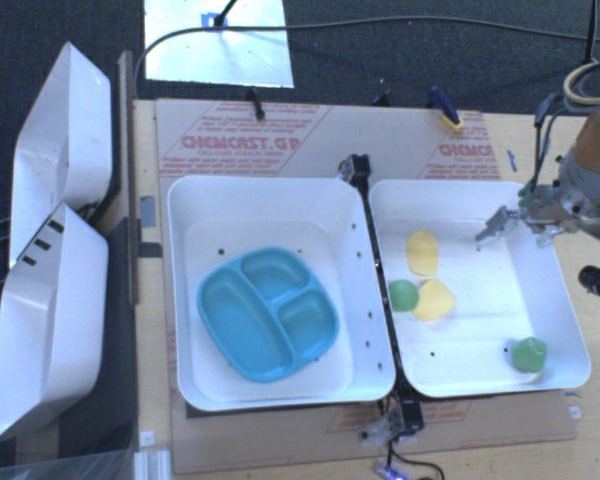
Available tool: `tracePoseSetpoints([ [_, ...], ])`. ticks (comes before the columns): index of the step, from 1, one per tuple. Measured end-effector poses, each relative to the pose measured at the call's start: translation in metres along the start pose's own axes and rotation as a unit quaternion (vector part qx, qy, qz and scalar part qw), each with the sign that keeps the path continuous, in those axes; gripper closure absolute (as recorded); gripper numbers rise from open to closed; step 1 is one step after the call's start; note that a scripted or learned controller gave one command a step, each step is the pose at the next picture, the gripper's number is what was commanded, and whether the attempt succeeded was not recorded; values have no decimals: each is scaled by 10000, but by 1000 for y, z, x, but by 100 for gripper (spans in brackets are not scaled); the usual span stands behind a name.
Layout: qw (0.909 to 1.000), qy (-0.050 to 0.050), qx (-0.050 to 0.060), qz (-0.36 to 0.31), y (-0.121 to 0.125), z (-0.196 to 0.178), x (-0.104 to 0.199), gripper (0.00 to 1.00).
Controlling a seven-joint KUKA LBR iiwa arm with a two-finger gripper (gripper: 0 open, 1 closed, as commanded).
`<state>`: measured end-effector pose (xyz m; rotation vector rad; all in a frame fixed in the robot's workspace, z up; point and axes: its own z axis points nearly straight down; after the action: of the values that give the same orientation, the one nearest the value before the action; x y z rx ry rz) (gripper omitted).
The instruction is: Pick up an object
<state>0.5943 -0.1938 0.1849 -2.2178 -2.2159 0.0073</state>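
Blue divided plate (pixel 268 313), two yellow pieces (pixel 423 253), two green balls (pixel 404 295), white bins (pixel 270 193).

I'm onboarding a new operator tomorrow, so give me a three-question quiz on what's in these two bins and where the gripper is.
1. True or false: the blue divided plate lies in the right bin.
2. How many yellow pieces lie in the right bin?
A. one
B. two
C. three
3. Fill in: the gripper hangs over the right bin's far ____ corner, apart from every object.

Key
1. False. It lies in the left bin.
2. B. The second yellow piece touches a green ball; another green object sits alone near the front right corner.
3. right
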Motion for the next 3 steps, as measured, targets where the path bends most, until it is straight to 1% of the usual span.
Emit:
tracePoseSetpoints([
  [1, 10000, -8, -44, -7, 2, -5, 0, 0],
  [2, 10000, -1, -22, -8, 2, 56, 6, 0],
  [3, 10000, -3, -26, -6, 1, 103, 7, 0],
])
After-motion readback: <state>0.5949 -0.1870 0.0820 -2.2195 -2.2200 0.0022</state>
